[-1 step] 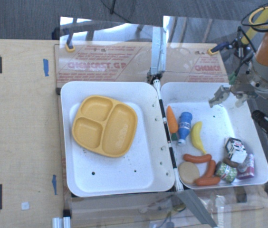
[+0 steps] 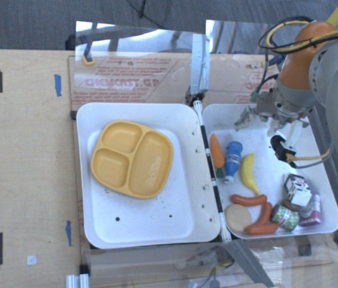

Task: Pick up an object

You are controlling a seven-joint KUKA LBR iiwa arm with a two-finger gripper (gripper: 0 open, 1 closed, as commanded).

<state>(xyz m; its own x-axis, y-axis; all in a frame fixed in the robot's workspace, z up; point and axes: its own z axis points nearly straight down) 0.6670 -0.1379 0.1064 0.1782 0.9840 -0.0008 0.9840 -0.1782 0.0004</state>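
**Two white bins, arm over the right one**

Wooden counter [image 2: 25, 179] with blue and black tape marks carries both bins. We list the left bin [image 2: 97, 221] as holding one yellow divided plate [image 2: 132, 158], lying flat.

In the right bin [image 2: 331, 218] we count: an orange carrot [image 2: 217, 151] along the left wall; a blue bottle [image 2: 233, 159] just beside it; a yellow banana [image 2: 250, 173]; two red sausages [image 2: 257, 212], one near the centre, one at the front; a tan round disc [image 2: 238, 218] touching them; a green can [image 2: 285, 217]; a small dark-and-white carton [image 2: 298, 191]; a pinkish item at the far right, too small for us to identify.

The gripper [image 2: 275, 120] hangs over the back of the right bin, apart from all items. Its fingers are blurred against the cables, so we cannot tell how far they are spread; nothing shows between them. The arm [image 2: 331, 71] is cut off at the right.
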